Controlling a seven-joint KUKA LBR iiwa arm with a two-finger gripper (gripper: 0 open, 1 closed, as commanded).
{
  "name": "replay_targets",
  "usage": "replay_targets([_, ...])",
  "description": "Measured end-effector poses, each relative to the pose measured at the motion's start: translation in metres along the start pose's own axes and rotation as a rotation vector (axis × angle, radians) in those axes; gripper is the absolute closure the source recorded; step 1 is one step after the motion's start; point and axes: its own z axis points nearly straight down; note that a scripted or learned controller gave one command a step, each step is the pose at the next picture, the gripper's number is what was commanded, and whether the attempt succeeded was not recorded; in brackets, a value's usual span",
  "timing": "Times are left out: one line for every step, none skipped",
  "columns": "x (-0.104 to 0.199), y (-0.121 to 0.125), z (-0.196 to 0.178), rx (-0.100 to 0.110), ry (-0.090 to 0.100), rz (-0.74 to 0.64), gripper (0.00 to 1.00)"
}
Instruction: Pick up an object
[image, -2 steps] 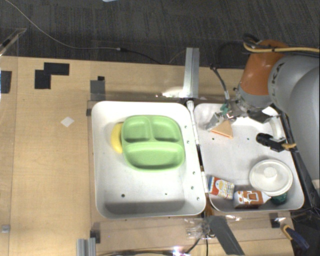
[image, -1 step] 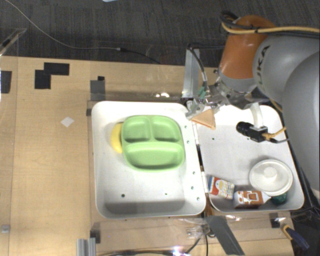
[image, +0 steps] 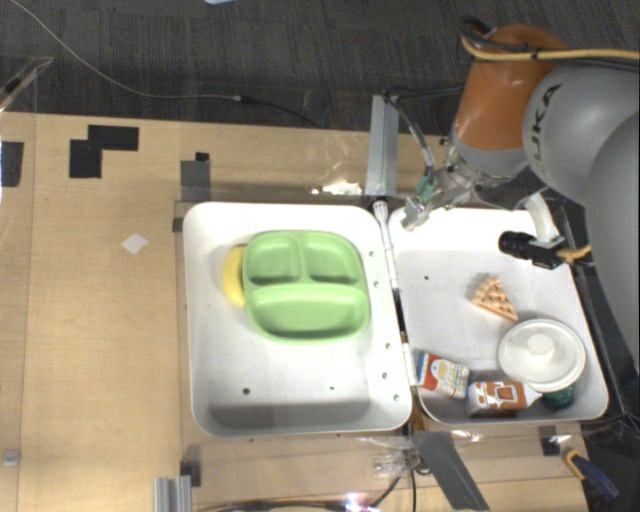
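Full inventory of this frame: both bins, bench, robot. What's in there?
Shallow white bins: 2, white, side by side on the bench: left bin, right bin
Divided plastic plate: 1, green, middle of left bin
Curved yellow object: 1, yellow, left bin, partly under the plate's left edge
Waffle-patterned wedge: 1, orange-tan, middle of right bin
Round bowl: 1, white, right bin, lower right
Printed carton: 1, white, red and blue, right bin, lower left
Second carton: 1, brown and white, right bin's bottom edge
Small teal object: 1, dark teal, below the bowl; kind unclear
Robot arm: 1, grey, orange band, upper right
Gripper: 1, at right bin's upper left corner
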Motion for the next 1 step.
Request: replay_targets([0.0000,0.0000,0.0000,0.000,0.000,0.000,0.00])
